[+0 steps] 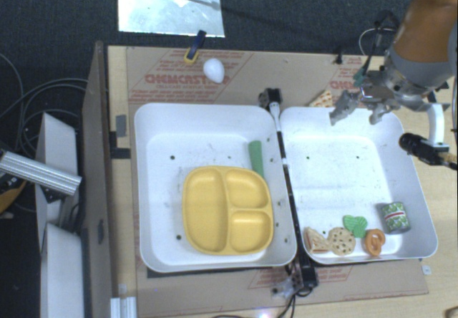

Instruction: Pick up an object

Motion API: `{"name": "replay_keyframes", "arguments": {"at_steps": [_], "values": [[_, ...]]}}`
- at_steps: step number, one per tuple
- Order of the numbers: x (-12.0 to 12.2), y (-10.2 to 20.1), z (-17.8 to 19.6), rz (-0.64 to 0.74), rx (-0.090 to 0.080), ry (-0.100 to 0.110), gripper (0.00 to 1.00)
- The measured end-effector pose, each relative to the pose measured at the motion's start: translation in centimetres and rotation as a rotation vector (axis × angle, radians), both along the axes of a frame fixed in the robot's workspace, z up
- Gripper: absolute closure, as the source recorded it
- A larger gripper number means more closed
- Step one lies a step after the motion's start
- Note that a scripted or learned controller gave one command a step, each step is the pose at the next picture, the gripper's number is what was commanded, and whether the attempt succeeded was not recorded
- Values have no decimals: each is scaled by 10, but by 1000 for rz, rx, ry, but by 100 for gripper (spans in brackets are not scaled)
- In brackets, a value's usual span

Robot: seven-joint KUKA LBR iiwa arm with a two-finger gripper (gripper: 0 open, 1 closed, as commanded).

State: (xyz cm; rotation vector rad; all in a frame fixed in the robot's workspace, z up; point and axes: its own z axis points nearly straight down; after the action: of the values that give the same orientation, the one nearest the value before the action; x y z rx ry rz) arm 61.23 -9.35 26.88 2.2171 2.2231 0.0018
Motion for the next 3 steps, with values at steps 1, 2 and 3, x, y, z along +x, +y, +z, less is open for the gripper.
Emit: {"name": "replay_keyframes", "arguments": {"at_steps": [1, 2, 3], "values": [[1, 0, 11, 3, 0, -4, 100], [40, 61, -33, 8, 2, 0, 100], [57, 137, -29, 9, 3, -2, 100]]}}
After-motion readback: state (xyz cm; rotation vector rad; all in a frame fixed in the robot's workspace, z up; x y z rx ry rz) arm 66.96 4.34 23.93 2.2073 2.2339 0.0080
